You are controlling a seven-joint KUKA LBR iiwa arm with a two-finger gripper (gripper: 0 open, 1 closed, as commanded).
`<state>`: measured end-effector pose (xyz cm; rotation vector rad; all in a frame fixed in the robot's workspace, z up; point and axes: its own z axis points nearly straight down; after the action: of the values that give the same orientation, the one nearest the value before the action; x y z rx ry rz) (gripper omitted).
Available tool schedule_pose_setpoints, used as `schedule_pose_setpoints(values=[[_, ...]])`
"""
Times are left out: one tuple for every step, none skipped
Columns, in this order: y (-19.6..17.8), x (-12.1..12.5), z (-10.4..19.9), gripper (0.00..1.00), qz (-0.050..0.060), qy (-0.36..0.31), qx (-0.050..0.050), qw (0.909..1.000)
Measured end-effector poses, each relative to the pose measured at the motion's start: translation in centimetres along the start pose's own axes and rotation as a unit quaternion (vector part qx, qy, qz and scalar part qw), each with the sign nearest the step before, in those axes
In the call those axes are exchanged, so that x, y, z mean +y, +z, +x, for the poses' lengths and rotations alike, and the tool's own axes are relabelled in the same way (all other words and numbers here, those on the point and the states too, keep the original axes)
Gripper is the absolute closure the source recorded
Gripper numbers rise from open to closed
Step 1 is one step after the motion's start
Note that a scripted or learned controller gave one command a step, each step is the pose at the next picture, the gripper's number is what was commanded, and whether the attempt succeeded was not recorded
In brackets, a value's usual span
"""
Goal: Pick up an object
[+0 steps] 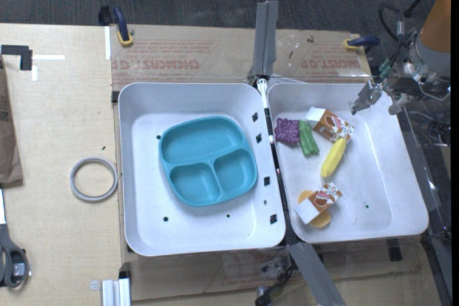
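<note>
The right bin (pixel 380 175) holds a purple bunch of grapes (pixel 287 131), a green vegetable (pixel 308 139), a yellow banana-like piece (pixel 333 157), a small red-and-white carton (pixel 329 124) and another carton lying on an orange piece (pixel 318 204). My gripper (pixel 378 98) hangs over the bin's far right corner, above and to the right of the toys, with its two fingers apart and nothing between them.
A blue three-part plate (pixel 208 160) lies in the left bin (pixel 143 175). On the bench to the left rest a grey tape ring (pixel 94 178) and scissors (pixel 13 261). A grey post (pixel 265 39) stands behind the bins.
</note>
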<state>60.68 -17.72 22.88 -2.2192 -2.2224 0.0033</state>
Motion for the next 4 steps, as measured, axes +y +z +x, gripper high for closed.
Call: schedule_pose_setpoints(values=[[8.4, -1.6, -0.3, 0.00, 0.001, 0.191, 0.000, 0.9816], [9.0, -0.4, 4.5, 0.00, 0.000, 0.124, 0.000, 0.9923], [8.1, -0.4, 4.4, 1.00, 0.001, 0.124, 0.000, 0.9923], [8.1, -0.4, 4.4, 0.00, 0.001, 0.124, 0.000, 0.9923]])
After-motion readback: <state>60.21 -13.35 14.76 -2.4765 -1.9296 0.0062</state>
